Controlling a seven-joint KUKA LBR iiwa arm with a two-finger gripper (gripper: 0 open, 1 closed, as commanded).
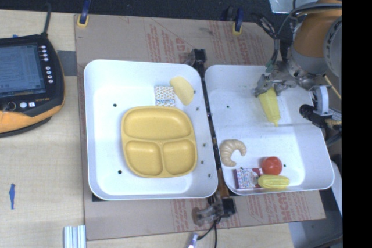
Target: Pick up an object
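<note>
My gripper [273, 89] hangs over the far part of the right bin [308, 142], with the orange-banded arm [314, 32] behind it. A long yellow corn-like piece [271, 109] lies right under it, its upper end touching the gripper's tip. Whether it is gripped is unclear. Nearer the front of the same bin lie a croissant [232, 151], a red tomato [271, 165], a small yellow oblong piece [273, 182] and a red-and-white packet [247, 177].
The left bin [102, 125] holds a yellow divided plate [158, 141], a pale yellow wedge [182, 90] and a small printed packet [164, 96]. A tablet in an orange case [23, 81] lies on the bench at the far left. Clamps [235, 15] hold the cardboard mat.
</note>
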